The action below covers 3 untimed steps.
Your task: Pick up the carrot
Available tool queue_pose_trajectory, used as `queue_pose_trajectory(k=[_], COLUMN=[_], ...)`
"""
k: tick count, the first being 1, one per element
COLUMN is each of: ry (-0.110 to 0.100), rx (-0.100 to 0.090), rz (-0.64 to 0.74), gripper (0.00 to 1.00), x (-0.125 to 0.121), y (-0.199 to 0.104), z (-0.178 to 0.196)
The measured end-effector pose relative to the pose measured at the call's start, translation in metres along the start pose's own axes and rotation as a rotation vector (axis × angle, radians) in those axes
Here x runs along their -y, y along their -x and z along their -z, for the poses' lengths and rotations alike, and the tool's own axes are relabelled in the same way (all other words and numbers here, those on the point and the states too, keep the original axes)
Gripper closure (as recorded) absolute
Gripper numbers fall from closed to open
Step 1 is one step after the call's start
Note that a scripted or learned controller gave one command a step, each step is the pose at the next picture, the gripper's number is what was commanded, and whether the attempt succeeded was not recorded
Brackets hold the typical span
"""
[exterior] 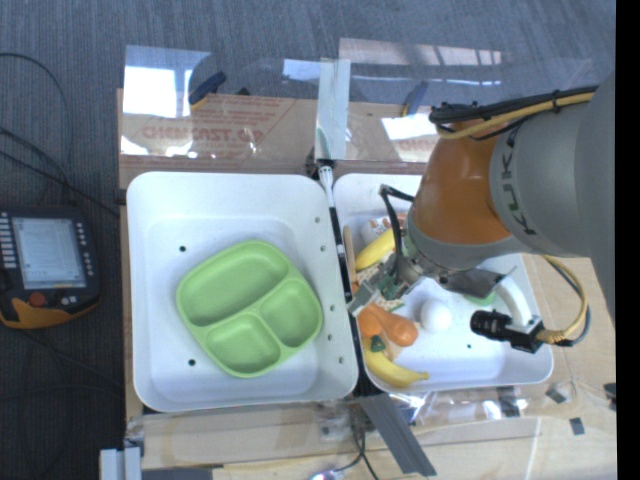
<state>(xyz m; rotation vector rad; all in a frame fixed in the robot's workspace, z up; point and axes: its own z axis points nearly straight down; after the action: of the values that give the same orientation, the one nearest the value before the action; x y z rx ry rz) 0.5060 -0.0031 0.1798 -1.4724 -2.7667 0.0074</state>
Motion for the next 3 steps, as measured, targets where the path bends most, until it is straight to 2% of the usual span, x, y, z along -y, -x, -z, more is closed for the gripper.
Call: queue_pose_trajectory(k=[1,2,3], ry=[0.005,-0.001,-0.001], rx=[0.006,-0.001,-0.001], rz=[0.386,0.596,0.598], gripper=[1.0,1.0,1.0], x=[0.011,0.028,0.026], y=[-0.022,-0.001,0.0], z=[0.118,0.008,0.016])
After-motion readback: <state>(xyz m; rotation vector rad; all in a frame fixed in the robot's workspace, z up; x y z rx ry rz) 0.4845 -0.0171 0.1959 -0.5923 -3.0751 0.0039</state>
